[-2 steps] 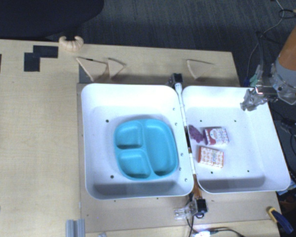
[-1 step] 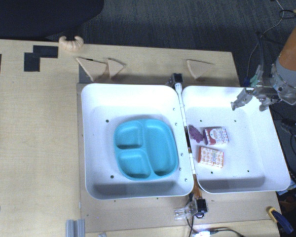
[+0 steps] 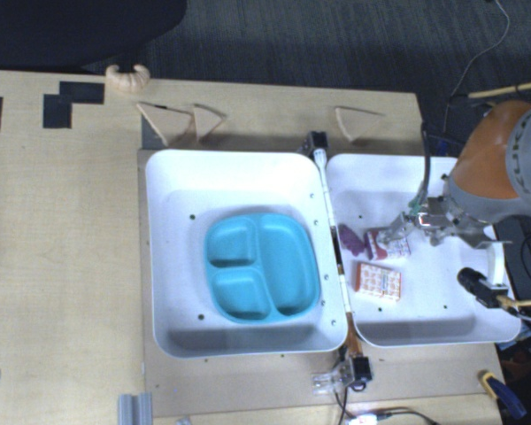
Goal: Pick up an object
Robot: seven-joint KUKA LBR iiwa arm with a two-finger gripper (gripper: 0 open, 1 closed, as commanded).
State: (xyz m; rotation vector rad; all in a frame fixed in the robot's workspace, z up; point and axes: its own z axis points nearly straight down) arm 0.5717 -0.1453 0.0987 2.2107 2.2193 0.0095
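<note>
Reaching in from three o'clock, the grey arm (image 3: 504, 162) brings its gripper (image 3: 396, 234) down into the right bin (image 3: 442, 317), right over a small cluster of items. At the gripper's tip lies a red and white packet (image 3: 391, 247), with a purple item (image 3: 352, 240) just beside it at nine o'clock and a flat orange patterned packet (image 3: 377, 281) at six o'clock of the tip. The fingers seem to be touching or nearly touching the red and white packet, but whether they stand apart or have closed on it cannot be told from this slant; the metal blurs into the wrapper.

Over in the left bin (image 3: 173, 237), a blue divided tray (image 3: 263, 266) sits well apart from the action.

The danger here looks plain. The three items are crowded together, so a closing pinch could catch the edge of the purple item as well, or shove the packet sideways instead of seating it. A thin, slippery wrapper may also slide out as the arm lifts. The bin's dividing wall at nine o'clock is near, too, leaving little room for a nudged item to go.
</note>
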